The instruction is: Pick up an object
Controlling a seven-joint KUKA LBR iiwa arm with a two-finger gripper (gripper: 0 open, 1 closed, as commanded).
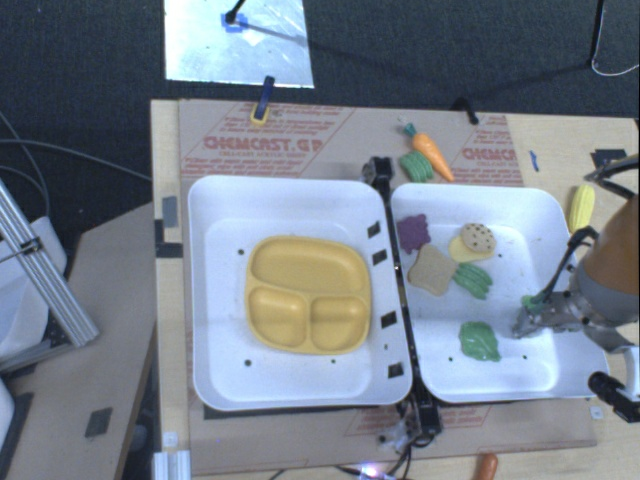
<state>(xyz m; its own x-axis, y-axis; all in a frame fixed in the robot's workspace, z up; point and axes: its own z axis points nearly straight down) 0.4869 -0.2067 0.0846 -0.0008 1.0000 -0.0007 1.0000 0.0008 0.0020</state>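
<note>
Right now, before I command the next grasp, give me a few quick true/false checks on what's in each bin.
1. The yellow divided tray lies in the left bin. True.
2. The purple toy sits in the left bin. False: it lies in the right bin, near its upper left corner.
3. The carrot lies outside both bins, on the board behind them. True.
4. The gripper is over the left bin. False: it is over the right side of the right bin.
5. The leafy green toy lies in the right bin's front half. True.
</note>
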